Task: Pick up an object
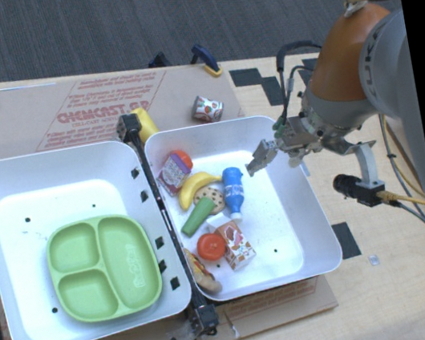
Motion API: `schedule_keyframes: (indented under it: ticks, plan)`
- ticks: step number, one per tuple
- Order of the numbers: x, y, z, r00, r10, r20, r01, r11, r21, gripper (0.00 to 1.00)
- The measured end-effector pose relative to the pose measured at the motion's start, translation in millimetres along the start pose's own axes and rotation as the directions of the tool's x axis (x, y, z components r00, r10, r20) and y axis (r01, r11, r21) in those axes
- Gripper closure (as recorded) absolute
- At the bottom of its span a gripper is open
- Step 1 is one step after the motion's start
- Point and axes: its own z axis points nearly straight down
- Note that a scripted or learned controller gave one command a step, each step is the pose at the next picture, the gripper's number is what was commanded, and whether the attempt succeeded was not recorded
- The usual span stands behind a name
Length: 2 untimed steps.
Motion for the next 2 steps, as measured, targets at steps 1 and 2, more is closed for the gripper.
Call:
schedule_keyframes:
  ticks: [1,2]
  plan:
    - [20,-95,89,1.0,0.0,-0.001,0.0,1.0,-0.002,0.0]
    - [-12,-96,118,1.0,-0.001,0.001,0.001,1.0,-0.001,0.0]
